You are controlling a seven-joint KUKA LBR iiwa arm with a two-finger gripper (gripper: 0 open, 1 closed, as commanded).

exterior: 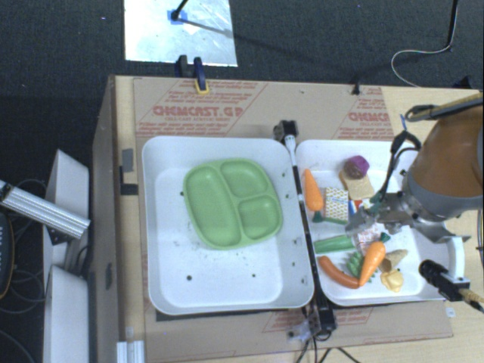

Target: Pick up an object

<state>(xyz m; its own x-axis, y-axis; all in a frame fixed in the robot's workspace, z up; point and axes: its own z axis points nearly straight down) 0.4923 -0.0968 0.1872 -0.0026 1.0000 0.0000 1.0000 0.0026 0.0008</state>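
The right bin (325, 156) holds several toy foods: an orange carrot (311, 190) at its left, a purple-topped piece (355, 166) at the back, a checkered block (336, 200), a green bean (333, 243), a red-orange piece (337, 272), a second carrot (371, 260) with green leaves and a yellow piece (392, 280). My gripper (361, 221) hangs low over the middle of this pile, beside a pinkish item (368, 237). The arm (446, 165) comes in from the right.
The left bin (166, 278) carries a green divided plate (231, 203). A metal divider (299, 203) runs between the bins. Cardboard lines the bench behind them, and cables cross the upper right.
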